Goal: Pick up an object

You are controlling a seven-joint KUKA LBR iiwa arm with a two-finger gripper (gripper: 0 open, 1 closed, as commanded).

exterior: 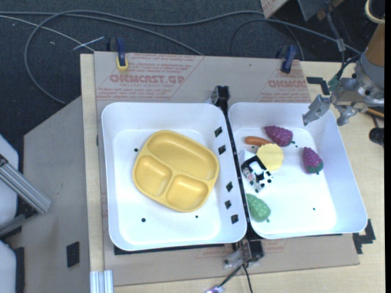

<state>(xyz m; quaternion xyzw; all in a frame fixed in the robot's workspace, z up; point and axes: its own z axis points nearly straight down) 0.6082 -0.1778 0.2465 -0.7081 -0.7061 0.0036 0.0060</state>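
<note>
a: what's the setting?
b: a bench topped with printed cardboard (183, 72), dark carpet behind, two white bins side by side.
a: the gripper?
b: the gripper (327, 113) hangs over the far right corner of the right bin (342, 215), its two fingers spread apart with nothing between them.
a: nearest things?
b: a purple grape bunch (311, 160) by the right wall, another purple bunch (278, 135) toward the far edge, touching an orange carrot (256, 141). just beside those, a pale yellow piece (271, 157), then a black-and-white toy (255, 173) by the left wall, and a green piece (258, 208) near the front left corner.
a: and the left bin (116, 163)?
b: a yellow divided plate (175, 170) at its middle.
</note>
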